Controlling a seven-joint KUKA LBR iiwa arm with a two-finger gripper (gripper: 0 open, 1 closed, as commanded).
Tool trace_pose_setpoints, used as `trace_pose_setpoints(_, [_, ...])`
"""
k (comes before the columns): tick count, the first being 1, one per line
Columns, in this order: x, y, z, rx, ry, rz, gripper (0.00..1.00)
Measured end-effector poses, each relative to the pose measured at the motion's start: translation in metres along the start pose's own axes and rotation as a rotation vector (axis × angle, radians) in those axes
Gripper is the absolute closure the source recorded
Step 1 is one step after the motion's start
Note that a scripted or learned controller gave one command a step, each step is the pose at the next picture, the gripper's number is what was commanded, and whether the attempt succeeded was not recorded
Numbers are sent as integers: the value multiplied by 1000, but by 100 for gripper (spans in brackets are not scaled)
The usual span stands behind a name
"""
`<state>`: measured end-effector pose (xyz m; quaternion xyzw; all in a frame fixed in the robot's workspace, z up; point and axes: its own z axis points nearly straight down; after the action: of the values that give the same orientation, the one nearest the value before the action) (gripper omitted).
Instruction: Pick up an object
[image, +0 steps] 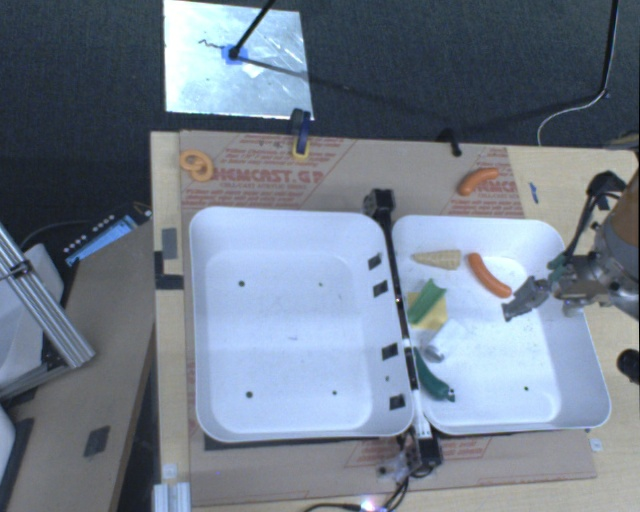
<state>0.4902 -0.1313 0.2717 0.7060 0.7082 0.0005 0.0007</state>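
Note:
The right bin (570, 400) holds several small objects. An orange sausage (489, 274) lies near its back, with a pale yellow cone (437, 259) to its left. A green piece on a yellow one (428, 303) sits by the left wall, and a dark green item (433, 379) and a small grey bit (432, 352) lie further forward. My gripper (545, 295) hangs over the right side of this bin, just right of and slightly in front of the sausage, with nothing seen in its hold.
The left bin (290, 230) stands beside the right one, with a black hinge strip (398, 320) between them. On the cardboard behind the bins lie another orange sausage (478, 181), a tan ring (197, 165) and a yellow clamp (300, 135).

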Motion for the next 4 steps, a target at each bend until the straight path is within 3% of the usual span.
trace_pose_setpoints(1, [0,1,-11,-3,0,-3,100])
trace_pose_setpoints(2, [-11,65,15,-1,-2,-3,100])
trace_pose_setpoints(3, [-15,148,7,-7,-1,-4,100])
trace_pose_setpoints(4, [-14,180,46,-2,-2,-3,100])
